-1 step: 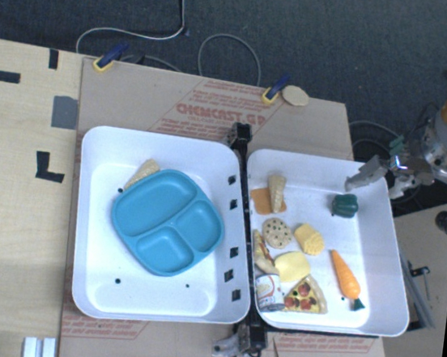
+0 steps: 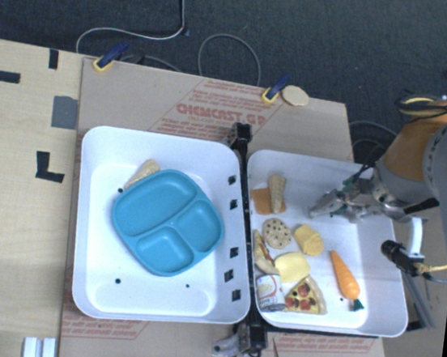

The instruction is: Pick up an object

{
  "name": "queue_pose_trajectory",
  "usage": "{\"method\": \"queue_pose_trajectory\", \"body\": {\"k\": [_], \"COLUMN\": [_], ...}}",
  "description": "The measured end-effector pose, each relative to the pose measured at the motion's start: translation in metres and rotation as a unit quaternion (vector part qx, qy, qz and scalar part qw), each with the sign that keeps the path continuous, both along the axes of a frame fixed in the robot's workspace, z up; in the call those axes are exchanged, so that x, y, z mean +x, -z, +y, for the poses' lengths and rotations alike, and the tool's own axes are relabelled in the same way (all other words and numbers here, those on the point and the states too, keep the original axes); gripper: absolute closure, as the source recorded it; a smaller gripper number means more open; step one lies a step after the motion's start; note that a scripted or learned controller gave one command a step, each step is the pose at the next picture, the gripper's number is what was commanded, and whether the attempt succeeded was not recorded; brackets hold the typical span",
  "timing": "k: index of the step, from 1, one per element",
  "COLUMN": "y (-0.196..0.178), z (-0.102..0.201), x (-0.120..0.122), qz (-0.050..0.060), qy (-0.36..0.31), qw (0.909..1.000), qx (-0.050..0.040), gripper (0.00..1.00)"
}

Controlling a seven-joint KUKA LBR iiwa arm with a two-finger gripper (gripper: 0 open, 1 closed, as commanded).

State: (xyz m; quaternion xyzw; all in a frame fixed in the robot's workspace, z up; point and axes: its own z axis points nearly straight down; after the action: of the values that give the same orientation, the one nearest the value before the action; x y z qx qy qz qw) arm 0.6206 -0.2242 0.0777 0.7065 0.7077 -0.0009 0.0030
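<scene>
Camera view looks down on our bench, and we see the grey arm (image 2: 446, 162) coming in from the right, its orange band (image 2: 407, 149) sitting above the wrist at the right bin's far right corner. The wrist bends toward the left, so the gripper (image 2: 323, 206) hangs over the far part of the right bin (image 2: 377, 316), above bare white floor. Its metal fingers point left and look splayed a little apart, with nothing between them.

Just left of the gripper we find a tan bread-like piece (image 2: 275, 192) lying against an orange wedge (image 2: 260, 200). Nearer to us lie a chocolate-chip cookie (image 2: 277, 232), a yellow lump (image 2: 308, 239), a pale yellow block (image 2: 292, 266), a carrot (image 2: 345, 278) toward the right, and a pizza slice (image 2: 307, 296) by the near wall. None of these touch the gripper.

The left bin (image 2: 84, 278) holds a blue divided plate (image 2: 168, 220) with a tan item (image 2: 142, 173) tucked under its far left edge.

Red lettering is printed on the brown cardboard (image 2: 136, 97) beyond the bins; we can make out a block of red characters, but they are upside down and too blurred for us to read. More faint red print shows along the near cardboard edge, also unreadable.
</scene>
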Motion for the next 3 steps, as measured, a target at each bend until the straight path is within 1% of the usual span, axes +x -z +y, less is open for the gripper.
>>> {"method": "queue_pose_trajectory", "body": {"k": [1, 2, 3], "y": [-0.009, -0.020, -0.019], "z": [0.026, 0.024, 0.024], "x": [0.051, 0.050, 0.049], "qz": [-0.001, -0.001, -0.001], "qy": [-0.001, -0.001, -0.001], "qw": [1.0000, 1.0000, 1.0000], "qx": [0.0015, 0.0000, -0.0001], "gripper": [0.00, 1.00, 0.00]}}
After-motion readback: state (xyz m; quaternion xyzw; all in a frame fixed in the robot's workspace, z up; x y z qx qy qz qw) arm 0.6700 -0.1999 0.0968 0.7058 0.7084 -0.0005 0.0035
